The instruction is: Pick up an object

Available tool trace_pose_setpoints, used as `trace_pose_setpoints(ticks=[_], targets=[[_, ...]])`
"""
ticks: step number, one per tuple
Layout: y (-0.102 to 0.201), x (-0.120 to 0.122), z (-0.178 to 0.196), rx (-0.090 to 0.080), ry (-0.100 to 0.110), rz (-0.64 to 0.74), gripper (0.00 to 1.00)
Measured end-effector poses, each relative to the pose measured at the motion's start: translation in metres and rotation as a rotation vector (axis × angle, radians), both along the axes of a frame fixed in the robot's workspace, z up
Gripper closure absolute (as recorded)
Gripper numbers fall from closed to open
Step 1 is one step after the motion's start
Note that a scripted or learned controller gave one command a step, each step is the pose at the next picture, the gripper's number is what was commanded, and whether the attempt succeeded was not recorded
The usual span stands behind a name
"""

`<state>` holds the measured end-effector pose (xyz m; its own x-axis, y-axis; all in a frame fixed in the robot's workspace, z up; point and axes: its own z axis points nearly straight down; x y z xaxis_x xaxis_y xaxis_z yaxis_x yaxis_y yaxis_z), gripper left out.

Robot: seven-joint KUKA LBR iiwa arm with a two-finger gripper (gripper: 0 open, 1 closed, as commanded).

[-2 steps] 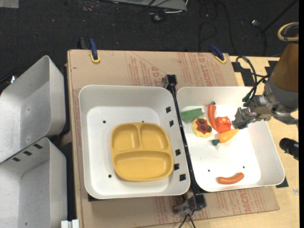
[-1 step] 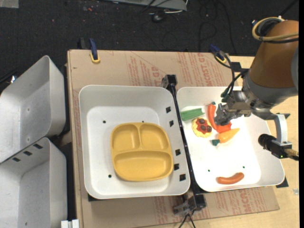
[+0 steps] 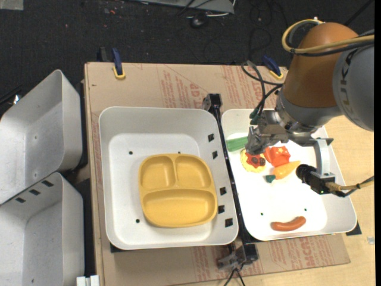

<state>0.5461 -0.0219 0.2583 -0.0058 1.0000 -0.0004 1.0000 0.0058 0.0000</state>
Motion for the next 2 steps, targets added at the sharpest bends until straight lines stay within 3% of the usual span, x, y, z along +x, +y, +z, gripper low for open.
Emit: trace_pose_setpoints(ticks=[2], targets=[[0.111, 0.004, -0.014, 0.002, 0.000, 0.003, 1.00]])
